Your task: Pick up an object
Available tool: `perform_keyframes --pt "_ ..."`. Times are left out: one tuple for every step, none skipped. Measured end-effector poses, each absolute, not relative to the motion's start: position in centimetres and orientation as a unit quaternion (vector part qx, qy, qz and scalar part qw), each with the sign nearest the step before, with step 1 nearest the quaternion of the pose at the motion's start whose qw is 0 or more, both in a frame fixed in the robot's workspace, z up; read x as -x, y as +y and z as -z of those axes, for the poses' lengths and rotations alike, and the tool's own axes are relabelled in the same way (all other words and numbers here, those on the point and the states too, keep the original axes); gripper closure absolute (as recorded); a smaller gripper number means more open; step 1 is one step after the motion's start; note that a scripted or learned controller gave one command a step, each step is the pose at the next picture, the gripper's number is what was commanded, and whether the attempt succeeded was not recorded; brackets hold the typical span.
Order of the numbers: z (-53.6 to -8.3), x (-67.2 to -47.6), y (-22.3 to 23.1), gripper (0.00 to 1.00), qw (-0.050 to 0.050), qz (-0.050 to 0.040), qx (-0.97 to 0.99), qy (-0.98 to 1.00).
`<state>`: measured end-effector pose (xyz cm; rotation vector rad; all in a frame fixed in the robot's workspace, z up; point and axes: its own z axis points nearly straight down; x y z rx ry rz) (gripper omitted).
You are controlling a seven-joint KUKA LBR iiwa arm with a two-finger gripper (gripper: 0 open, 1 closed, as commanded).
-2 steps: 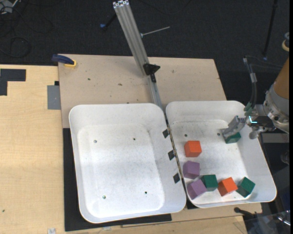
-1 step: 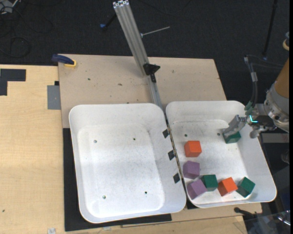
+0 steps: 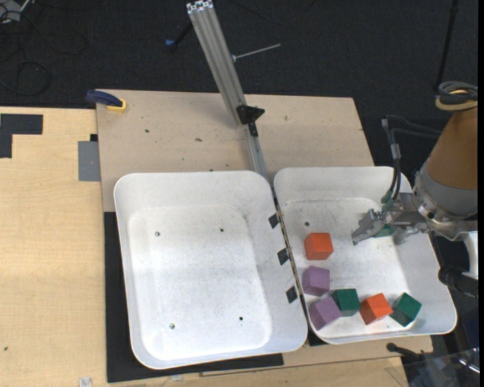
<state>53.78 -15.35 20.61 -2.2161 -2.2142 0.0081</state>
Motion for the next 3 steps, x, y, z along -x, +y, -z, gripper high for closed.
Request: perform_keyframes --pt "-15.2 -54.3 -16.0 0.0 0.004 -0.0024 0.708 -0.706" --pt "-11.9 -54.1 -15.8 0.0 0.0 0.0004 0.707 -0.707" --pt "-12.5 -53.9 -15.9 1.0 0.002 -0.0011 0.711 -0.703"
